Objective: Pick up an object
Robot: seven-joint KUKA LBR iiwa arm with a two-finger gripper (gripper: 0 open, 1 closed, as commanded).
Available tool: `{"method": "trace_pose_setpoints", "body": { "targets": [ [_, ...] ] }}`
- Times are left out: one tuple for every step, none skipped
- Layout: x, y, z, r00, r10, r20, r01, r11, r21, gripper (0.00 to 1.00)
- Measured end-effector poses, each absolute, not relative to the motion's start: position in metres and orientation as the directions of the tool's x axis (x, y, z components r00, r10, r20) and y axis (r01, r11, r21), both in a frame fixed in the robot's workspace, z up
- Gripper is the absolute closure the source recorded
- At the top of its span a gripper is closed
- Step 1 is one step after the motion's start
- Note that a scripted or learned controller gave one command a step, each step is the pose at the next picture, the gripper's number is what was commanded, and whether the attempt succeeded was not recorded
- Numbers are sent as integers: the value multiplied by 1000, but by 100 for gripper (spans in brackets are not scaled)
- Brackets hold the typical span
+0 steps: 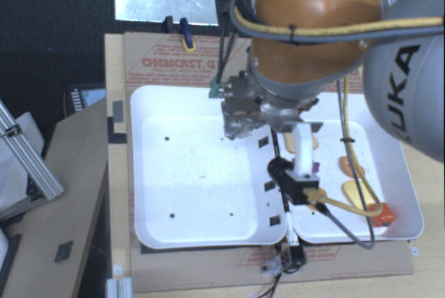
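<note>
My gripper (240, 121) hangs below the big orange wrist band (313, 5), over the far right part of the left bin (149, 171), close to the wall shared with the other bin. Nothing shows beneath it on the bin floor. The loose objects lie in the right bin (410, 210): an orange piece (348, 165), a yellow piece (356, 196), a red-orange piece (383, 214), a small purple piece (316, 168) and a pale piece (310, 143) partly hidden by the arm's white bracket (302, 151).
The grey arm (403, 81) covers the far half of the right bin. Yellow and black cables (341, 210) trail across that bin's front. A cardboard sheet (174, 60) lies under both bins. A metal rail (24, 151) stands at the left.
</note>
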State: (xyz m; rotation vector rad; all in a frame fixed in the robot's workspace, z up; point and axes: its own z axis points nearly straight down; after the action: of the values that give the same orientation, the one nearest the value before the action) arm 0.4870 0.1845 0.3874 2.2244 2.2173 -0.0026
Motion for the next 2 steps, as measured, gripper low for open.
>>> {"method": "trace_pose_setpoints", "body": {
  "targets": [
    [485,198,259,-1,1000,-4,1000,1,-11,100],
    [499,186,94,1,1000,-6,1000,-1,-15,100]
  ]
}}
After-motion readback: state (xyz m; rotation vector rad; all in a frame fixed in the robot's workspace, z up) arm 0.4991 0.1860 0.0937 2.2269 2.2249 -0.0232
